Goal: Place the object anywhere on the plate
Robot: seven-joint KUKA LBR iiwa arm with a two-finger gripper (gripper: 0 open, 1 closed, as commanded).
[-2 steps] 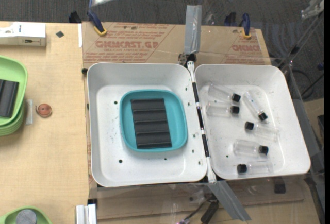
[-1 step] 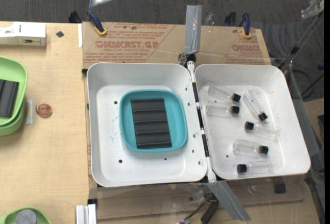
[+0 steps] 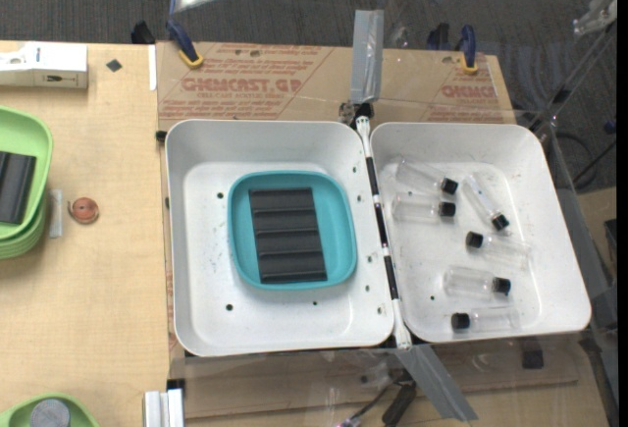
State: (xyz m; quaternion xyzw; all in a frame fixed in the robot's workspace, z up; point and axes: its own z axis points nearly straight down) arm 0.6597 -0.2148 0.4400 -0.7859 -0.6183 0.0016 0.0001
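Gripper first: I cannot tell how wide it is or what it has. Little see-through tubes [image 3: 424, 182] with black caps lie on their sides, spread out in the smooth white right bin [image 3: 549, 219]. The plate [image 3: 241, 219] is blue-green, square with round corners, and sits in the left bin [image 3: 196, 297]. A black block [image 3: 287, 235] with bumpy ridges lies on the plate.

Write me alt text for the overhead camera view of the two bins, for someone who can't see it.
Two shallow white bins sit side by side on a bench: the left bin holds a teal plate with a dark ridged insert, and the right bin holds several clear vials with black caps, scattered and lying on their sides.
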